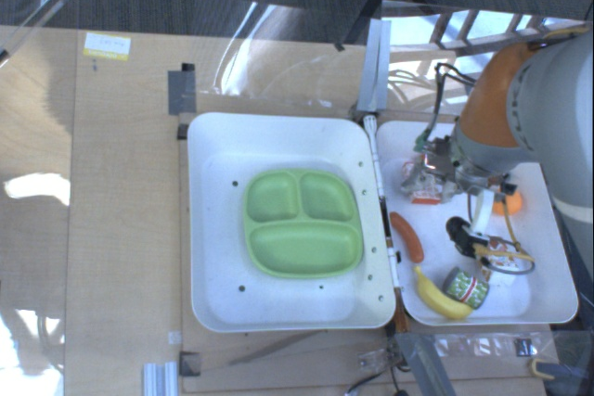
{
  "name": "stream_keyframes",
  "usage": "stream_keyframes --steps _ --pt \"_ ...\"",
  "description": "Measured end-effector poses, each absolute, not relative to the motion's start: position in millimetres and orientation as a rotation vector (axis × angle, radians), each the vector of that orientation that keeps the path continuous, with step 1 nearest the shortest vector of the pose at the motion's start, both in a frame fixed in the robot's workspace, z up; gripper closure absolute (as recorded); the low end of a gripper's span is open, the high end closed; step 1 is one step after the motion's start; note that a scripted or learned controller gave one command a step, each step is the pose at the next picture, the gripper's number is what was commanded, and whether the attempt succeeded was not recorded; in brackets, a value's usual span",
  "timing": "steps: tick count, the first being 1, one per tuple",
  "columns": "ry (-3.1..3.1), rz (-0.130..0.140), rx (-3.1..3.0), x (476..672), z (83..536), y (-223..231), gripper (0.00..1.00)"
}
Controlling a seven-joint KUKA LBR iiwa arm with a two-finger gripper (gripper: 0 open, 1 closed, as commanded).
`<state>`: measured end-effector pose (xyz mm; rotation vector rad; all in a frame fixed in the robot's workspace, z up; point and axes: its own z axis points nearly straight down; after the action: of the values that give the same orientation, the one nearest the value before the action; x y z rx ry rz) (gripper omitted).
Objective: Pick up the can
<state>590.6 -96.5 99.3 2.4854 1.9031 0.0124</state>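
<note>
Camera view showed the can (467, 287) lying at 5 o'clock in the right bin (548, 297), beside the banana (439, 295). The hand (430, 172) hovered at 11 o'clock — well apart, its grip unreadable.

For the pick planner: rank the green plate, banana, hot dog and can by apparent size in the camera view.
1. green plate
2. banana
3. hot dog and can: look alike, so unranked.

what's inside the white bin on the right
A green can lying on its side, a yellow banana, a red sausage and an orange object. The grey arm covers the rest.
</note>
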Motion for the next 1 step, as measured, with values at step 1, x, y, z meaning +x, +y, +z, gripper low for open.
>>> stream_keyframes --steps 1 --pt "2.243 0.007 2.193 556.9 185.6 -36.7 1.0"
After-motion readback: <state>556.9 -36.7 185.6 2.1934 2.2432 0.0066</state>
